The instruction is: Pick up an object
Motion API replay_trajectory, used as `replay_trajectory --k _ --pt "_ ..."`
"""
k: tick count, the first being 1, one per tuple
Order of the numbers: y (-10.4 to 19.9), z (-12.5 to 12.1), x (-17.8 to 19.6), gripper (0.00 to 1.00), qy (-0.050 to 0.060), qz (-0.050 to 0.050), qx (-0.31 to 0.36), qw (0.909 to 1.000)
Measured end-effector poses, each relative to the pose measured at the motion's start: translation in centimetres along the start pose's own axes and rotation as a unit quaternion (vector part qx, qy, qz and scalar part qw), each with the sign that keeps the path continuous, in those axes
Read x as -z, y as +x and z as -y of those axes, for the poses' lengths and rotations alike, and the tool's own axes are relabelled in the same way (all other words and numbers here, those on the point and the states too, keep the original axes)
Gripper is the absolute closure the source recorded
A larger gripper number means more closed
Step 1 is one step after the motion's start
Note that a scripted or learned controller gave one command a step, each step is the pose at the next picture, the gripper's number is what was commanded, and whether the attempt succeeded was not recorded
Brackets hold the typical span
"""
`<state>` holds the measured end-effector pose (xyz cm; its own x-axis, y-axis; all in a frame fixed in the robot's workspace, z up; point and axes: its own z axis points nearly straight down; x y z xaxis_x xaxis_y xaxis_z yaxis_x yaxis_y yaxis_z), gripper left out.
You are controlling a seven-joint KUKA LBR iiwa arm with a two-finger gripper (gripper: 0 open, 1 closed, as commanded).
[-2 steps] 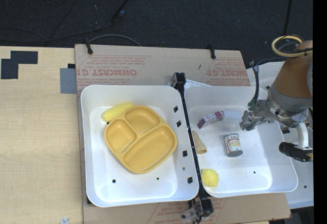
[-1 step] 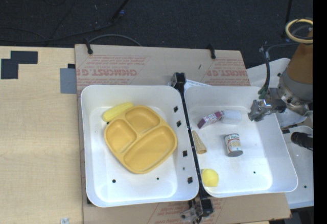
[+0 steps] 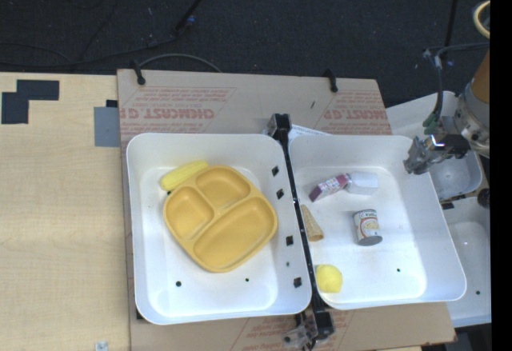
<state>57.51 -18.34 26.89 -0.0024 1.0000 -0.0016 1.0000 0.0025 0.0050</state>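
Light wooden table [image 3: 56,213] under cardboard sheet [image 3: 248,105], dark cabled floor behind, two white bins, left bin [image 3: 148,293] with yellow divided tray [image 3: 220,217], right bin [image 3: 432,277] holding small can [image 3: 367,227] mid-bin, gripper [image 3: 418,159] above that bin's far right edge, nothing visibly held, well apart from can.

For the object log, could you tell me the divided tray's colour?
Yellow: the tray shows best in the camera view.

**Partly hidden or unclear**

The arm [image 3: 480,101] is cut off by the right edge. The gripper [image 3: 420,156] is too small to read. A yellow banana [image 3: 182,174] lies partly behind the yellow divided plate [image 3: 220,217]
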Motion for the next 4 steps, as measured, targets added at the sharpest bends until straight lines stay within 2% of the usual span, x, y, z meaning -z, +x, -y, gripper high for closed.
replay_trajectory --k 1,2,3,4 --pt "5.6 0.8 0.1 1.00 0.004 -0.002 0.001 1.0000" --pt "10.8 1.1 -1.8 1.00 0.005 -0.002 0.001 1.0000" --pt "15.8 2.3 -2.4 1.00 0.005 -0.002 0.001 1.0000" --pt "21.2 2.2 -2.0 1.00 0.004 -0.001 0.001 1.0000"
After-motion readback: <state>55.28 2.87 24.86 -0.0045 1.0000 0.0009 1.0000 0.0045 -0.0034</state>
